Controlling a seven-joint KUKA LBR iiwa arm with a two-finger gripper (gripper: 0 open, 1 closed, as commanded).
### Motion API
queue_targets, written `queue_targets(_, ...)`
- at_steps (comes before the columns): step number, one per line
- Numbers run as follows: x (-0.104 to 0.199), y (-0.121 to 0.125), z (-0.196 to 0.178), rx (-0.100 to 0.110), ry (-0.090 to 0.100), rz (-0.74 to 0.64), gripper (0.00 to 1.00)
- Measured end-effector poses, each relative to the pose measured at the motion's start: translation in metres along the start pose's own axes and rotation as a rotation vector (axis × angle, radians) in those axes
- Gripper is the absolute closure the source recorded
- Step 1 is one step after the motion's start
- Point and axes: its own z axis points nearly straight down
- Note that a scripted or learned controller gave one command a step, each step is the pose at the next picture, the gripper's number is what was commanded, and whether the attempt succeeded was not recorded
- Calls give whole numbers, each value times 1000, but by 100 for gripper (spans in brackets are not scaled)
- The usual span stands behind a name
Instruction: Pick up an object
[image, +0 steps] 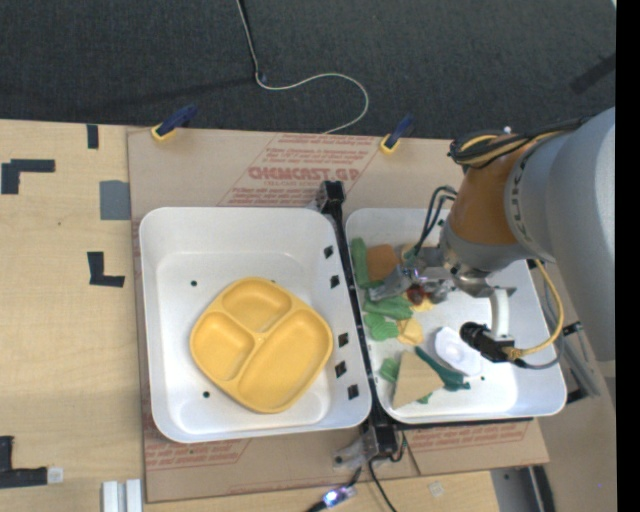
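Camera view puts our gripper (415, 285) low in the right bin (535, 400), over a heap of small things: green pieces (385, 322), a brown lump (381, 261), a tan wedge (415, 380), a white piece (452, 350). We cannot tell its state, nor whether it grips anything. A smooth yellow divided plate (262, 343) lies in the left bin (170, 240).

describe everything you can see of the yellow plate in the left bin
The yellow plate is a glossy, plastic-looking divided dish with rounded corners and three compartments: two smaller ones toward the far side and one larger nearer the camera. It lies flat, right side up, turned at an angle on the floor of the left bin, roughly central. Nothing sits in it, and it rests apart from the bin walls.
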Motion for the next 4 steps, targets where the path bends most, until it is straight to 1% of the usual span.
queue_targets(1, 0, 3, -2, -6, 0, 0, 0)
queue_targets(2, 0, 5, -13, -14, -3, -1, 100)
queue_targets(3, 4, 12, -72, -2, 0, -1, 100)
queue_targets(4, 13, 7, -124, -2, 1, -2, 100)
